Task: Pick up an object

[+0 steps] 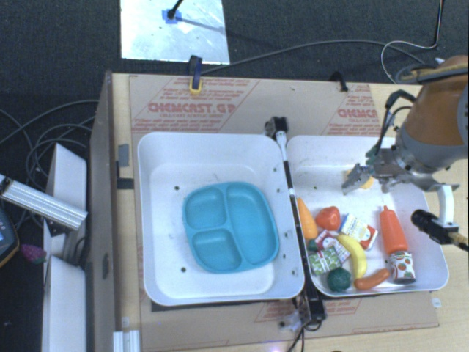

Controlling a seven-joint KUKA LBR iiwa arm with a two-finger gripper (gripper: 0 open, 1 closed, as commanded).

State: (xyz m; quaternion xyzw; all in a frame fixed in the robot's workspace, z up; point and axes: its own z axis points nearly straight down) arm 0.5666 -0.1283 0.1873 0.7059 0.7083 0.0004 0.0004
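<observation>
Dark carpet with loose cables surrounds the bench (220,97), its brown board top printed with red lettering. The left bin (168,160) holds a blue divided plate (231,226). In the right bin (322,160), toy food crowds the near end – a carrot (306,219), a tomato (328,217), a banana (354,254), an orange bottle (393,232). Above the bin's bare far part hangs the tool (370,180), fingers spread wide with nothing between them – the grey arm (440,123) enters from the right
</observation>
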